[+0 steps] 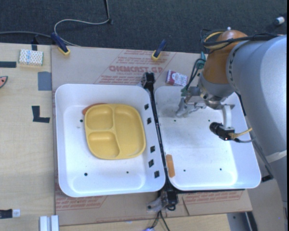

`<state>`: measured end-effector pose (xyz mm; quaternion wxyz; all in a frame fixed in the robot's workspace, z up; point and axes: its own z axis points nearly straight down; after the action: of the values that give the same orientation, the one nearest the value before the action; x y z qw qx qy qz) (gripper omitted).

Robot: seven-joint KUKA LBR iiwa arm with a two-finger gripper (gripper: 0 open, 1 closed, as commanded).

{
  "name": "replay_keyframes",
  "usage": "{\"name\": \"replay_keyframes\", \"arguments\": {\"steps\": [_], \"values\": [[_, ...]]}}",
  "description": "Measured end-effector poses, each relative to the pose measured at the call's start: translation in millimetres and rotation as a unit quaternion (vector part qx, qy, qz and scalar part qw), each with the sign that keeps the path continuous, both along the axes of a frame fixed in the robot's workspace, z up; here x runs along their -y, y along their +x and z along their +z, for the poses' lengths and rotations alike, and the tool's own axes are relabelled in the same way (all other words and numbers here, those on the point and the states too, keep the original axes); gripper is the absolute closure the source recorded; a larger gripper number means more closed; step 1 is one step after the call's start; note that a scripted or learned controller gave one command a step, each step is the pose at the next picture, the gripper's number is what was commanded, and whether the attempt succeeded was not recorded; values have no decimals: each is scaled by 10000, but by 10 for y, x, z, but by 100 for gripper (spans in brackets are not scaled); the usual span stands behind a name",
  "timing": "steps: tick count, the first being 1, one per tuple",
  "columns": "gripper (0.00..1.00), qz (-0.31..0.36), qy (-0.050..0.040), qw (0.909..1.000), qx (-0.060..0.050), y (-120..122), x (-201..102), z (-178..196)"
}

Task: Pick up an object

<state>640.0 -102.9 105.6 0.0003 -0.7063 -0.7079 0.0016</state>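
Right bin [207, 172]: claw [183, 110] blurred, grip hard to read.

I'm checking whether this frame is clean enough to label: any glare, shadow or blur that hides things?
In the camera view, lighting is even and fairly soft; the right bin floor looks bright but not blown out. The yellow tray is sharp, with slight shadow in its compartments. The gripper is small and a bit soft, so its fingers are hard to read. The arm looms large and pale near the lens.

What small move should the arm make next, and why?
Probably slide the claw toward the orange piece at the right bin's near-left edge. The claw hangs over bare floor in the far part of that bin, with nothing between its tips.
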Motion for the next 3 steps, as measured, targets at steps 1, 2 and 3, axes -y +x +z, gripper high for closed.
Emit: {"name": "replay_keyframes", "arguments": {"steps": [1, 2, 3], "values": [[100, 3, 17, 10000, 15, -496, -793, 790], [100, 10, 20, 10000, 2, -498, -798, 876], [0, 10, 19, 10000, 1, -499, -798, 874]]}}
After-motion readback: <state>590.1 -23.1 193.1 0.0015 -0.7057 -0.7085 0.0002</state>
